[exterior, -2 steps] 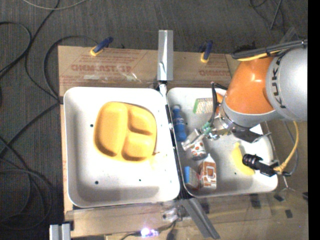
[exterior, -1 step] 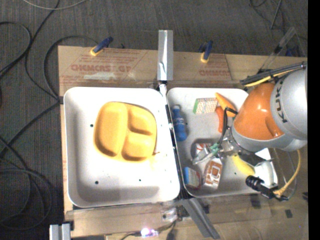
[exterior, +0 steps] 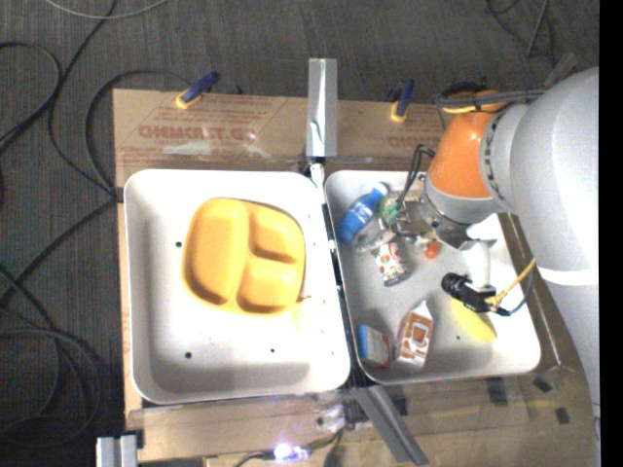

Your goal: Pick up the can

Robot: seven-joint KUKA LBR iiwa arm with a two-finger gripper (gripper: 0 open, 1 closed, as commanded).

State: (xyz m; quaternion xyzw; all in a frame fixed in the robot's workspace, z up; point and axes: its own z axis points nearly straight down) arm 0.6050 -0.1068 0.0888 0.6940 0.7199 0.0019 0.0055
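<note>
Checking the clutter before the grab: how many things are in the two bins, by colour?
Yellow: 2, divided tray, rounded piece
Blue: 2, bottle, small pack
Brown: 1, carton
White and red: 1, can
Total: 6; tiny bits near the can not counted.

My gripper mostly hidden under own wrist; red-white thing just beside gripper too blurred to name.

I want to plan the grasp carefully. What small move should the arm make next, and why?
Probably shift the gripper slightly toward the bin's near edge, to centre it above the can. The can lies in the right bin just below the gripper in the view, a blue bottle close beside it.
</note>
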